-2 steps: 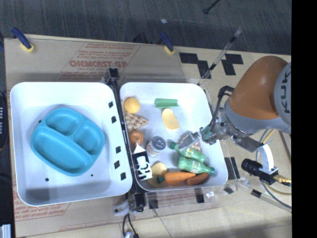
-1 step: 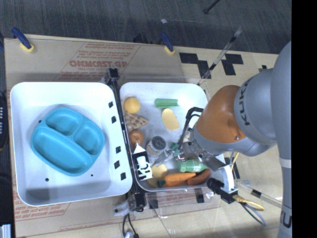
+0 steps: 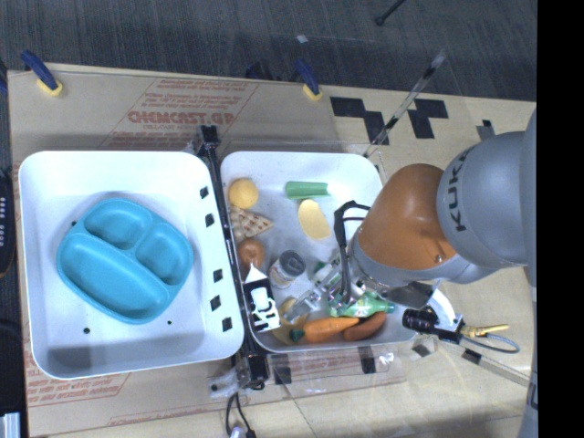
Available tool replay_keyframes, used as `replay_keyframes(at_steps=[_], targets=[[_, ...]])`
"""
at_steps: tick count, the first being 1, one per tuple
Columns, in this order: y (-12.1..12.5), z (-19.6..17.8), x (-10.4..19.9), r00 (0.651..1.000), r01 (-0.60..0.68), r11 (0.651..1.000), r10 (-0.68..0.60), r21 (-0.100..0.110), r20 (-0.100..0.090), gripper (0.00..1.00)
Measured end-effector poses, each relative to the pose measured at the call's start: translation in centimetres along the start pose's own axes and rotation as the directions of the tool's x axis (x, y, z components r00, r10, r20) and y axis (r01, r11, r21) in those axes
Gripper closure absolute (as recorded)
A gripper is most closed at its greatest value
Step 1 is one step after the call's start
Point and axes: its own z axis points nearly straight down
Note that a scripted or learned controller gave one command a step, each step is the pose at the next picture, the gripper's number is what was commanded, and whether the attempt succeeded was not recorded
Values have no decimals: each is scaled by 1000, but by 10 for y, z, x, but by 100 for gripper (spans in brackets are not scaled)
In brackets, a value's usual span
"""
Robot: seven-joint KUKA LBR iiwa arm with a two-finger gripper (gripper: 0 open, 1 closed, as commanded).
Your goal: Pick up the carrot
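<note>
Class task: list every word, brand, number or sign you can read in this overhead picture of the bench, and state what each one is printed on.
"KUKA": raised lettering on the grey arm, seen sideways at its left edge.
"CHEMCAST GP": red print on the brown sheet under the bins.
Smaller red lines around it and along the sheet's lower left edge: too blurred to read.
Black-and-white tag in the right bin: markings unreadable.

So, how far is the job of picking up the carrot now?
Done: the arm has reached into the right bin, and its gripper is low, just above the carrot. In hand: closing in on the carrot, which lies on the bin floor near the front wall. Left: the grasp and the lift. I cannot tell from this view whether anything is gripped.
</note>
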Motion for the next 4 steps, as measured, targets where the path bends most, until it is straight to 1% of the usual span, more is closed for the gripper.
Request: replay_keyframes(at_steps=[1,2,3,4], targets=[[19,-53,21,944,330,944,-330,1,6,0],[38,-66,-45,871,490,872,-490,2,9,0],[70,-1,-107,996,89,996,-89,1,7,0],[72,-13,-108,995,97,995,-97,2,13,100]])
